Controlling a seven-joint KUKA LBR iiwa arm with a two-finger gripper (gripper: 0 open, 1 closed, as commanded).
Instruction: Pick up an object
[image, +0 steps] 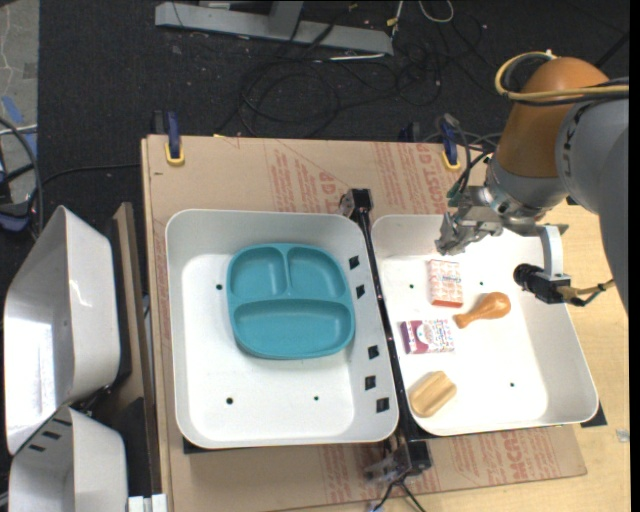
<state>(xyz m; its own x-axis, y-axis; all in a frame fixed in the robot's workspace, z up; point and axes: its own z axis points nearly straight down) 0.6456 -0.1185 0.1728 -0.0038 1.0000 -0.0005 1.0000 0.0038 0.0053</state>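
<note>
Gripper (458, 236) hovers in right bin (560, 390), can't tell if it's spread or closed. Small carton (445, 282) lies flat just below the tips, not touching. Looks light, stiff cardboard, a bit slick; best pinched across its short sides. Orange drumstick toy (483, 309) beside it.

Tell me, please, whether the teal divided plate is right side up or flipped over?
Right side up: the teal divided plate shows its three compartments and raised rim, lying flat in the left bin.
</note>
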